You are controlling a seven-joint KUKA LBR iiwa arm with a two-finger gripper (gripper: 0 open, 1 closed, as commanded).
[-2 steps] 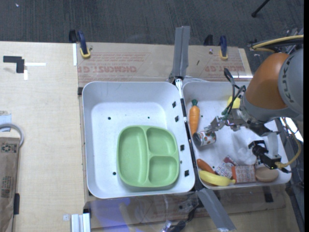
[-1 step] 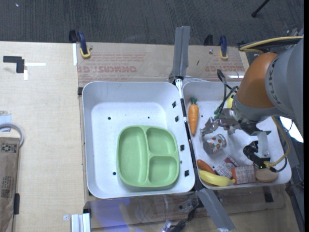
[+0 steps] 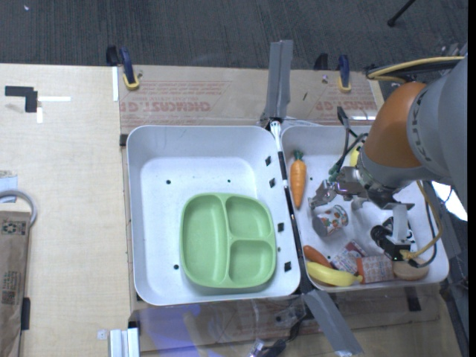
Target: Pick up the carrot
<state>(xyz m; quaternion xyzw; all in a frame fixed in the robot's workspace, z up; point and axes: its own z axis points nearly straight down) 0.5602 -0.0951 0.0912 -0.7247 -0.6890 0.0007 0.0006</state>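
Pale wooden bench (image 3: 67,199) under a dark floor beyond; cardboard sheet clamped along its far edge.

Item 1: left bin (image 3: 149,155), shallow, white. Holds one green three-compartment plate (image 3: 227,240), lying flat toward the near right corner.

Item 2: right bin (image 3: 316,138), shallow, white, touching the left bin along a shared divider. Contents, from far to near: carrot (image 3: 297,181), orange with a green top, lying lengthwise just beside the left wall, its top pointing to the far side; a small crumpled metallic can or cup (image 3: 331,219) near the middle; a banana (image 3: 331,275) at the near edge, with a small red piece just beside it and a printed packet (image 3: 357,262) to its right; a round tan piece, perhaps bread, in the near right corner.

Item 3: arm, grey with orange band (image 3: 390,136), reaching in from the right over the right bin. Pincer (image 3: 331,192) sits low above the bin's middle, near the carrot's right side but apart from it. Whether it is parted or clenched: cannot tell, the tip being too cluttered to read.

Progress, judged: the carrot rests on the bin floor, ungrasped and unlifted. The approach looks near complete; the closing on the carrot and the lift both remain.
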